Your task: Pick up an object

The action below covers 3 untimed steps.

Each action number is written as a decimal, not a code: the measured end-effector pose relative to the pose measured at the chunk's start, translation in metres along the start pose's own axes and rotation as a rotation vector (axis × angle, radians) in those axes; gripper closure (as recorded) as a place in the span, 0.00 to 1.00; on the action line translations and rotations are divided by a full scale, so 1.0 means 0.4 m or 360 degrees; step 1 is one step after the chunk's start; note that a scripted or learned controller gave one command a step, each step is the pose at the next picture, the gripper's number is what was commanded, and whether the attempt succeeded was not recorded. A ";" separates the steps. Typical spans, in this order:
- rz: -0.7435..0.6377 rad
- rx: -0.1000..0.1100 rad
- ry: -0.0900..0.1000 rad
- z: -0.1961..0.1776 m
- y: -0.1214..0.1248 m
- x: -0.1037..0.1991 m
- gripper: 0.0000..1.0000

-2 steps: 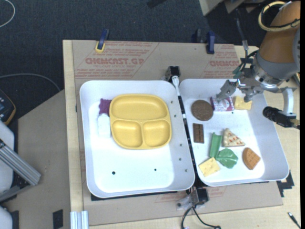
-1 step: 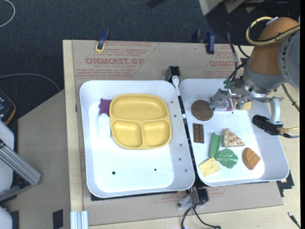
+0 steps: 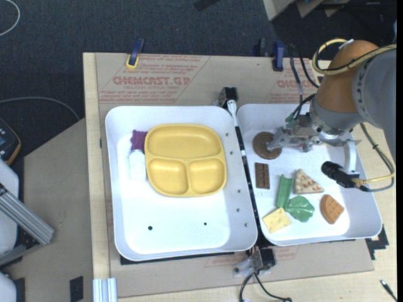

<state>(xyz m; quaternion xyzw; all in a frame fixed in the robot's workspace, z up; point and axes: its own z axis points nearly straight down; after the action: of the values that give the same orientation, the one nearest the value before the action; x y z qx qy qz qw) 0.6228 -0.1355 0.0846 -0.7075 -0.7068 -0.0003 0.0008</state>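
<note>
Two white bins fill mid-frame. The left bin [image 3: 126, 231] holds one yellow divided tray [image 3: 186, 158]. The right bin [image 3: 359, 228] holds seven small items, including one brown disc [image 3: 262, 145], just left of the gripper [image 3: 277, 145]; whether it grasps anything cannot be told.
</note>
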 end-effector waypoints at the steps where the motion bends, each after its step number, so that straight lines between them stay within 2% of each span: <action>1: -0.0001 -0.0017 -0.0003 -0.040 0.007 -0.001 1.00; 2: 0.0000 -0.0011 -0.0006 -0.158 -0.009 -0.001 1.00; 3: -0.0004 -0.0016 -0.0007 -0.318 0.006 0.003 1.00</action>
<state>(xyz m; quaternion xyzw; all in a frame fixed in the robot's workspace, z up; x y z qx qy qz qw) 0.6251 -0.1345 0.2120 -0.7067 -0.7075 -0.0025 -0.0043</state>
